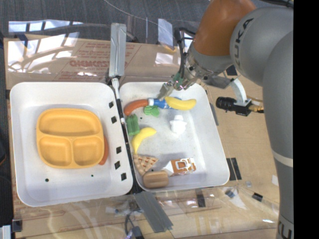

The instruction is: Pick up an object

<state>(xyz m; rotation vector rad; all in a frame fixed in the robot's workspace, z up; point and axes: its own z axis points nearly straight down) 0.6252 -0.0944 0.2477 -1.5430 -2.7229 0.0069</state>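
My gripper hangs low over the back of the right bin, coming in from the upper right. Just below its tip lie a small blue piece and a yellow banana. An orange-red sausage and a green piece sit to their left. Nothing can be seen held in the gripper. Further forward in the same bin are a white figure, a second banana and a green vegetable.
At the right bin's front lie a waffle, a brown bread roll and an orange-white carton. The left bin holds a yellow divided plate with a red sausage along its right edge.
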